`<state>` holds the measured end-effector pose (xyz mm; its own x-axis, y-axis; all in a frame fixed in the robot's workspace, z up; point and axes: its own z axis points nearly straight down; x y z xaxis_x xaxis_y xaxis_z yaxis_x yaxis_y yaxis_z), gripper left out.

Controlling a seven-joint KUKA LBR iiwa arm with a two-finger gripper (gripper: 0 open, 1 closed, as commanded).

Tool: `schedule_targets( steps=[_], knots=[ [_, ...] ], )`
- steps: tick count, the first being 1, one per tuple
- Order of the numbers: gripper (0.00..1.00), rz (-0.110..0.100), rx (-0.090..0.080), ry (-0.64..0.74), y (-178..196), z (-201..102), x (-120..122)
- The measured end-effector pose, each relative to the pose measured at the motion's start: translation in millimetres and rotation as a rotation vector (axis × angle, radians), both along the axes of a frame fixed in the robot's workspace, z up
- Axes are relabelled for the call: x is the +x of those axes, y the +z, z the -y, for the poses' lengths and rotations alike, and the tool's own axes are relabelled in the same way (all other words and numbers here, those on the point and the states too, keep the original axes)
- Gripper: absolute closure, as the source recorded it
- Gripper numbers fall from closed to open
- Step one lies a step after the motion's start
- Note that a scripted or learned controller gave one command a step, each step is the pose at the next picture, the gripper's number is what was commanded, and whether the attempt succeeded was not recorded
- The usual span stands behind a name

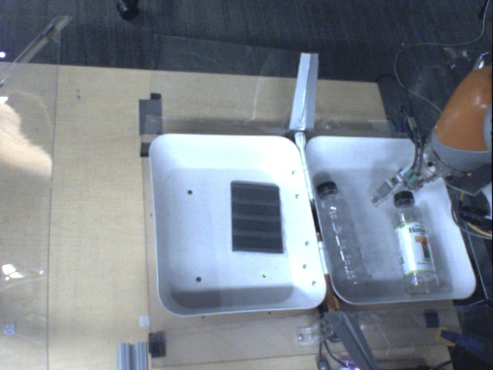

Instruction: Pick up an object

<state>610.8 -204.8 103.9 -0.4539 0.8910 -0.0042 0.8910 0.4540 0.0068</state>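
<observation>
Lying in the right bin (462, 287) are two clear plastic bottles, both black-capped: an unlabelled bottle (343, 237) along the left wall and a labelled bottle (414, 247) toward the right. One dark ribbed pad (256, 217) is sitting in the left bin (177, 284). Hovering just above the labelled bottle's cap, the gripper (400, 182) is too blurred, I think, to tell whether it is released or clenched.

Counter (85, 230): pale wood-grain surface.
Floor (231, 14): dark grey carpet beyond counter's far edge.
Clear panel (31, 129): transparent sheet at left, catching bright glare.
</observation>
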Motion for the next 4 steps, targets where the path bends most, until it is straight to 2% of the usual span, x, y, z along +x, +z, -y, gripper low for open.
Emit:
schedule_targets(
  steps=[1, 2, 3, 4],
  knots=[
    [0.00, 0.003, -0.001, -0.007, 79.9, -0.1, 26.6],
    [0.00, 0.003, -0.001, 0.034, -15.3, -0.3, 8.7],
    [0.00, 0.001, 0.000, -0.179, 14.3, -0.2, 18.9],
    [0.00, 0.002, 0.000, -0.126, -15.7, -0.5, 1.6]
  ],
)
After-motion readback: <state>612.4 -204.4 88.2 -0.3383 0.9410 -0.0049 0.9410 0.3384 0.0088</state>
